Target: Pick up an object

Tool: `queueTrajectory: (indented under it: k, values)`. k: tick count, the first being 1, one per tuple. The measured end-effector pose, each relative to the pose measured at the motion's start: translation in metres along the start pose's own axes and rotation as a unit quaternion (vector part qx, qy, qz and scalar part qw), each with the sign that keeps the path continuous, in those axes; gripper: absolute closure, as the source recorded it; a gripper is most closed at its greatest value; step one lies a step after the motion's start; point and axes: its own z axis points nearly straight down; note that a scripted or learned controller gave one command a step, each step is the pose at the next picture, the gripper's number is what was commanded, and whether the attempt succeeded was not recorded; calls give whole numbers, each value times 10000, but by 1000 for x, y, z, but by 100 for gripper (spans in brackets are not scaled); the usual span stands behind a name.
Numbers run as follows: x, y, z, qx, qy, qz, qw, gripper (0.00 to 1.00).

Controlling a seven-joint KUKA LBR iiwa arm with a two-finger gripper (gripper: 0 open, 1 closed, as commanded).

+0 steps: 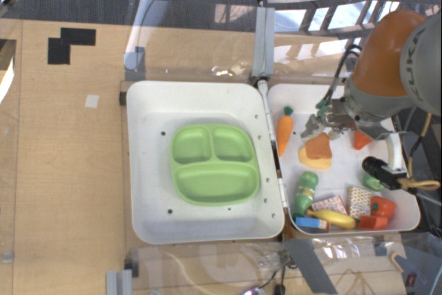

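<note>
Grey arm with orange band cut off at right edge, its metal two-finger gripper (323, 126) low over the right shallow white plastic bin (345, 94), fingers spread, just above an orange wedge on yellow base (317, 150), contact unclear, glossy toy carrot (284, 132) beside, smooth green divided plate (214, 164) in left bin.

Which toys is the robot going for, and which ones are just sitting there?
Probably for the job:
pincer
orange wedge, right beneath the pincer

Just lying about:
carrot
green bottle
banana
green divided plate in the left bin
</note>
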Motion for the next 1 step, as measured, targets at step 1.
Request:
queueTrajectory:
  k: [1]
  values:
    - [-49, -7, 34, 13, -3, 879, 9961, 100]
